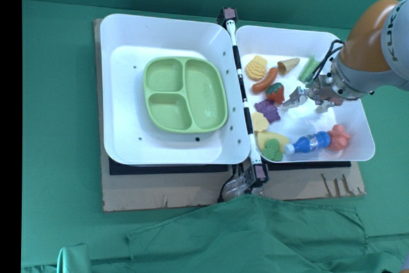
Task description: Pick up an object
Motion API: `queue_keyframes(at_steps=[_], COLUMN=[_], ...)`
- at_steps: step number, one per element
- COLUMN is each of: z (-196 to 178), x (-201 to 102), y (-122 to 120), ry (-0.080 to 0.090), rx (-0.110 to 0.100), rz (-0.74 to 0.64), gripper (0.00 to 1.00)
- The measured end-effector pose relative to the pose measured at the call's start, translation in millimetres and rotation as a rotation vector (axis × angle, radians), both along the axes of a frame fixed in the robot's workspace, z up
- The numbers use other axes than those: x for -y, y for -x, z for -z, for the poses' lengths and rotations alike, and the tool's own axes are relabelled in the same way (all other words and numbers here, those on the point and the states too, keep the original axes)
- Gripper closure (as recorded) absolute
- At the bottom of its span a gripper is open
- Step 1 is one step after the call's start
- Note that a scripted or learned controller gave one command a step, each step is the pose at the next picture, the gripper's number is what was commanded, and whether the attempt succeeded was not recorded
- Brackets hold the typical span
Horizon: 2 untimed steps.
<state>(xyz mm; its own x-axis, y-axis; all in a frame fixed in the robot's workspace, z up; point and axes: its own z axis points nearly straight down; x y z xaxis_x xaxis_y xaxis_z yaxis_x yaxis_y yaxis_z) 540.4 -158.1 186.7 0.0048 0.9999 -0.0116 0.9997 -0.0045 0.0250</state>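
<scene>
A green divided plate lies in the left bin. In the right bin, toy foods surround a strawberry just left of the end effector, which hovers low; whether it is open or holding anything cannot be told. A blue bottle lies nearer the front.

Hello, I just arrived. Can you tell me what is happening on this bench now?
A grey robot arm reaches in from the right over the right bin, which holds small toy foods. Its gripper sits low among them, near the strawberry and the green stick. Nothing is visibly between its fingers. The left bin holds a green divided plate.
</scene>
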Motion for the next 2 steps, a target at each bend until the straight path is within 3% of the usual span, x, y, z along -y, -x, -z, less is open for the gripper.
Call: queue_keyframes(at_steps=[1, 2], z=[-46, 4], x=[-36, 16], y=[-46, -33], ry=[-0.009, -0.012], rx=[-0.014, -0.015], rz=[-0.007, 0.002], gripper=[0.00, 0.00])
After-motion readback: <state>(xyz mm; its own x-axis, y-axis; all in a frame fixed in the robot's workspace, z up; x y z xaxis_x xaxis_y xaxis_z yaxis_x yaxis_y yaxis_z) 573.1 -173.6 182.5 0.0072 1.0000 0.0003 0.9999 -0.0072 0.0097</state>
